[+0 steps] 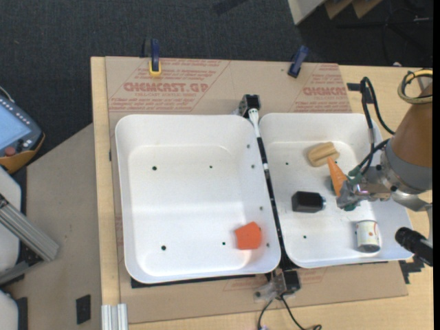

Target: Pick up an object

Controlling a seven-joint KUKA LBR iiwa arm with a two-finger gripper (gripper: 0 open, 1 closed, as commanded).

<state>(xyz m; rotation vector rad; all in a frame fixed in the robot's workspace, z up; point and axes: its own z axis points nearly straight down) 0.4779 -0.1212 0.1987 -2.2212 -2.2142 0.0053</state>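
"CHEMCAST GP" is printed in red on the brown board beneath 2 white bins; gripper state cannot be told.

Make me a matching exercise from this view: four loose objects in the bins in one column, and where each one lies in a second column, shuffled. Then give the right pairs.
Things:
1. orange block
2. tan bread-shaped piece
3. small black block
4. white cylinder with a red mark

Places:
A. right bin, near its front right corner
B. left bin, near its front right corner
C. right bin, towards the back, beside the orange carrot-shaped piece
D. right bin, near the middle, left of the gripper

Pairs: 1-B, 2-C, 3-D, 4-A
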